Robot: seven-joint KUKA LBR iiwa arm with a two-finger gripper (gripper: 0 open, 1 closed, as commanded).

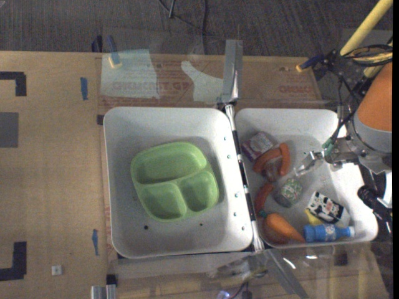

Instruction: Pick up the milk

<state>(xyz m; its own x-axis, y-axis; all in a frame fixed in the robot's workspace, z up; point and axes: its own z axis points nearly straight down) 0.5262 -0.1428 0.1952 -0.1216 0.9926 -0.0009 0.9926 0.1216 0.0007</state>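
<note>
**Milk carton sits below the gripper, toward the bin's near corner**

The gripper [310,162] hovers over the right bin [315,118], and whether its jaws are open or closed cannot be told from up here. The milk carton [326,208], cow-patterned, lies below and slightly right of the jaws, near but apart, its long axis running down to the right. A blue bottle [327,232] sits just beyond it.

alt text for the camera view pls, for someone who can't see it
A robot arm reaches in from the right, its gripper hovering over the right white bin, which holds a black-and-white milk carton, a blue bottle, a carrot and other toy food. The left white bin holds a green divided plate.
</note>
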